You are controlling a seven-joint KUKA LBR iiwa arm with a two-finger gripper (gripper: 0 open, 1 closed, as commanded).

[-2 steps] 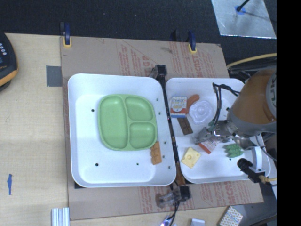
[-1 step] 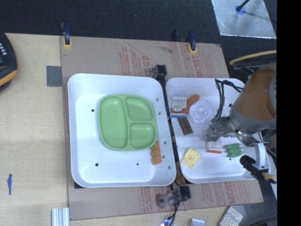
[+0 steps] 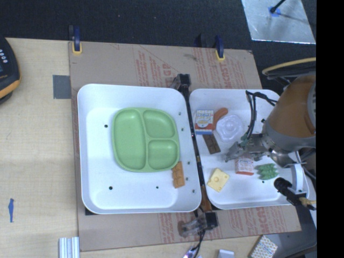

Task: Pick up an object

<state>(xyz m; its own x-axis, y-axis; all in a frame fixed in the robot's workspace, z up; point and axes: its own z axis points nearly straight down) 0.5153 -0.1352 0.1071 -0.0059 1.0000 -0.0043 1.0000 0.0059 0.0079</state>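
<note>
Several small things lie in the right shallow white bin (image 3: 236,200): a yellow wedge of toy cheese (image 3: 217,180), a small white-and-red packet (image 3: 244,166), a green leafy toy piece (image 3: 266,170), a clear crumpled plastic cup (image 3: 230,128), a brown flat bar (image 3: 212,143) and a small white printed carton (image 3: 203,119). The left white bin (image 3: 97,198) carries a pale green divided plastic plate (image 3: 145,139) and an orange cracker-like piece (image 3: 178,174).

The hand (image 3: 243,148) hangs over the middle of the right bin, just above the white-and-red packet; I cannot tell how it is set.

The packet looks light and flat, likely slick and hard to pinch from above. The cheese wedge seems the surer choice: stiff, thick, best taken across its two flat sides. The clear cup would probably buckle.
</note>
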